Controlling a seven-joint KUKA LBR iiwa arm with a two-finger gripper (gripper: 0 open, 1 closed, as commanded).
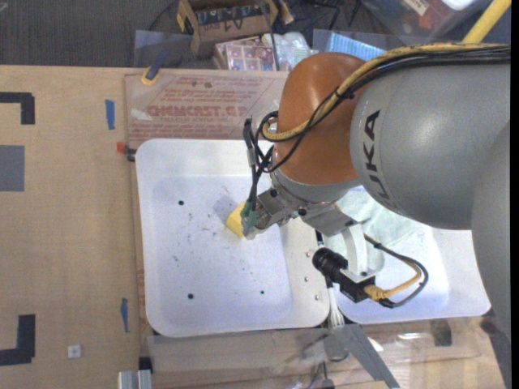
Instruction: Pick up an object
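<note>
grey arm point(438, 128) over white bins point(162, 241) | wooden bench point(65, 241) | clutter behind

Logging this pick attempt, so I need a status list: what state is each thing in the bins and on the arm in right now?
Yellow object: lying in the left bin, by its right side.
Pincer: low in the left bin, right beside the yellow object.
Left bin: flat on the bench, speckled with dark marks.

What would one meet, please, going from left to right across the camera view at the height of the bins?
Bare wooden bench → left white bin → yellow object → gripper → black cable connector → right white bin.
</note>
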